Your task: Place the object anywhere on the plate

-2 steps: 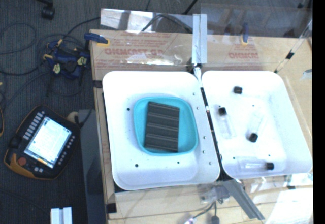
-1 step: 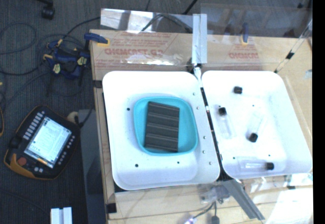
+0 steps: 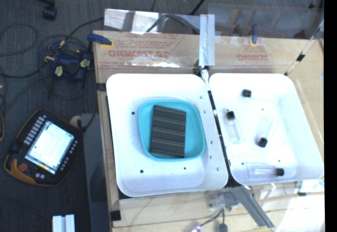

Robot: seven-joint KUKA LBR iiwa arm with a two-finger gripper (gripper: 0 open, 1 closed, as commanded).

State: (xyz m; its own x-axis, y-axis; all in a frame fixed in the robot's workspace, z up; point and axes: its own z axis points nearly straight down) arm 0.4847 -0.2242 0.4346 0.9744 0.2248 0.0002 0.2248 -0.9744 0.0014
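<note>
Far left of the blue plate (image 3: 197, 140), on the dark carpet, lies a handheld control pendant (image 3: 40, 152) with a lit screen. Up-left of the plate is a tangle of blue clamps (image 3: 69, 62) and cables.

The plate sits in the middle of the left bin (image 3: 158, 184). The dark ribbed block (image 3: 168, 131) lies flat on the plate, well inside its rim and long side running front to back.

Right of the plate, the right bin (image 3: 308, 160) holds small clear vials with black caps – one (image 3: 232, 124) nearest the plate, one (image 3: 264, 134) further right, one (image 3: 263, 171) lying along the front wall. A lone black piece (image 3: 246, 93), possibly a loose cap, sits toward the back.
</note>
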